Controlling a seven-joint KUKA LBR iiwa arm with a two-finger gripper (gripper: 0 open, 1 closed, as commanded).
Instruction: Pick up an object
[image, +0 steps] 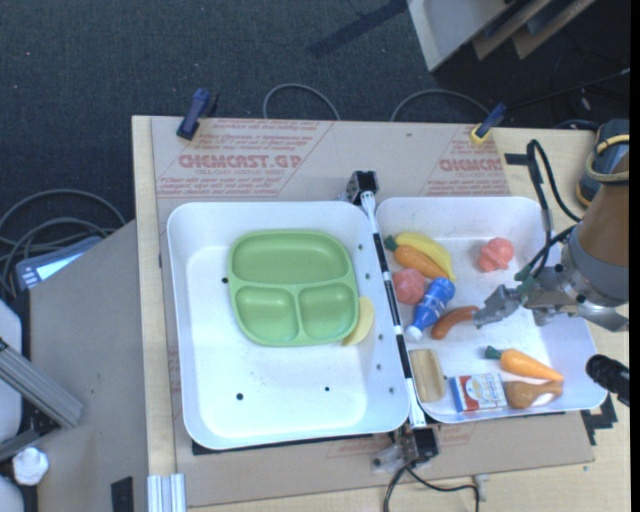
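Observation:
My gripper (518, 304) hangs over the middle of the right bin (455, 208), reaching in from the right. Just left of it lie a brown sausage (455, 320) and a blue bottle (430, 304). An orange carrot (525, 365) lies just below it. Also in this bin are a banana (425, 246), an orange vegetable (418, 261), a pink fruit (408, 286), a pink ball (494, 254), a tan cracker (426, 373) and a small carton (478, 392). I see nothing held in the gripper.
The left bin (200, 330) holds a green divided plate (293, 286) with a yellow piece (362, 322) at its right edge. A black divider rail (385, 290) runs between the bins. Cables lie around the bench.

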